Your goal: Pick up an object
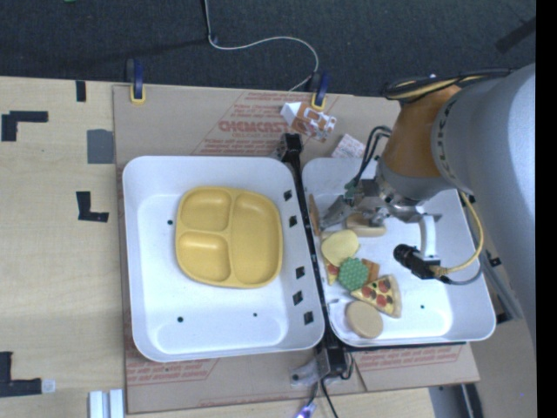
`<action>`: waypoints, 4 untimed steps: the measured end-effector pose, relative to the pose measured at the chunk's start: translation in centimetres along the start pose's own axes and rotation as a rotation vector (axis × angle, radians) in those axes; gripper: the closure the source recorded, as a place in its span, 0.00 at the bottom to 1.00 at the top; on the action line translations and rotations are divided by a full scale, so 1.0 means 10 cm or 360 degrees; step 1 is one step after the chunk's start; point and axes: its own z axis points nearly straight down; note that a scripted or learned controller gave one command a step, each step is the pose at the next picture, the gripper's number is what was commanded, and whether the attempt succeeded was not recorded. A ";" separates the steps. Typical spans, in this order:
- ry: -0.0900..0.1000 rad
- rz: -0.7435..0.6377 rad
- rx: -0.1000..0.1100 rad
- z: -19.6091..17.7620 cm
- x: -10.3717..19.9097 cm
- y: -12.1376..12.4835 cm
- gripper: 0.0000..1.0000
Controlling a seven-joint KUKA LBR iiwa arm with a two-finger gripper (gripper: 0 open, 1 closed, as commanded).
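While low over right bin [470, 320], gripper [364, 219] at twelve o'clock of toy food pile [359, 273]; jaw state impossible to tell.

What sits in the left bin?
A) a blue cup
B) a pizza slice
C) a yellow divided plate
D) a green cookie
C: the yellow plate with its compartments lies in the left bin, while the pizza slice and other toy foods are in the right bin.

Plate [230, 236] in left bin [139, 320]
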 end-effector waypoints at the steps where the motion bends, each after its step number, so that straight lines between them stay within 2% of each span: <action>1: 0.0006 -0.0001 0.0020 0.02 -0.15 0.62 0.00; 2: 0.0009 0.0001 0.0020 0.01 -0.43 0.60 0.00; 3: -0.0002 -0.0001 0.0000 0.01 -0.14 0.30 0.00; 4: 0.0001 0.0002 -0.0001 0.00 -0.03 -0.35 0.00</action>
